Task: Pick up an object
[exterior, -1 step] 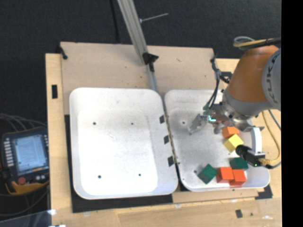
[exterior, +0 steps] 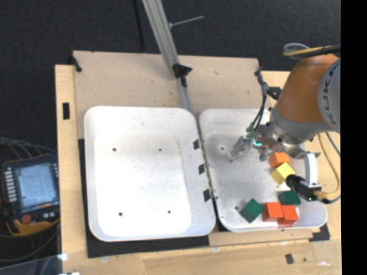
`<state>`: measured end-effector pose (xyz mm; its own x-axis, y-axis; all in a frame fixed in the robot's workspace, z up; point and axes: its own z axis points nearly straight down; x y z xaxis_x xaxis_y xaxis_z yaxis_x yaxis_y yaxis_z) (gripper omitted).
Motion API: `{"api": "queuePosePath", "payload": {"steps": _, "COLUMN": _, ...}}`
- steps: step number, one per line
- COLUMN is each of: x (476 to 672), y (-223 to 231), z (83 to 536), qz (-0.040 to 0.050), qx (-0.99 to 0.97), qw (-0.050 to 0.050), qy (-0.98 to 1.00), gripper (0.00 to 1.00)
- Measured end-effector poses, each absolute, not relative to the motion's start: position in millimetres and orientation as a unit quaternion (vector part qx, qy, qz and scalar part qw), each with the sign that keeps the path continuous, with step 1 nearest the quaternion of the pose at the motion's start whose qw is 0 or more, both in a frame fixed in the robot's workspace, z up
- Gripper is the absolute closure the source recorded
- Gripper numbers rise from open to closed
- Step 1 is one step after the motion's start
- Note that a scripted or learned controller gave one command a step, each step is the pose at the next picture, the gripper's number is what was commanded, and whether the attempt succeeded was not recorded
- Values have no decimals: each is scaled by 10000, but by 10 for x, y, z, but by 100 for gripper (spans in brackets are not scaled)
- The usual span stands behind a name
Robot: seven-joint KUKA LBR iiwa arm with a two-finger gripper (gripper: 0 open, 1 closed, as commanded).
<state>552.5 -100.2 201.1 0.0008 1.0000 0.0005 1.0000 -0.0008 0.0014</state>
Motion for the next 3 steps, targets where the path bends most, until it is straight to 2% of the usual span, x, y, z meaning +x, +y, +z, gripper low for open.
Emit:
{"api": "queuePosePath", "payload": {"steps": 1, "x": 5527, "y": -1015, "z": 1379, "qz": -22, "qx": 7075, "qw": -11, "qy": 7067, "gripper": 0}}
{"api": "queuePosePath", "payload": {"steps": 2, "x": 5536, "y": -1033, "z": 968, "qz": 0, "qx": 7077, "qw": 17, "qy": 7065, "gripper": 0}}
{"api": "queuePosePath", "payload": {"steps": 3, "x": 5549, "y": -1040, "z": 1092, "qz": 21, "qx": 7101, "qw": 28, "qy": 7041, "gripper": 100}}
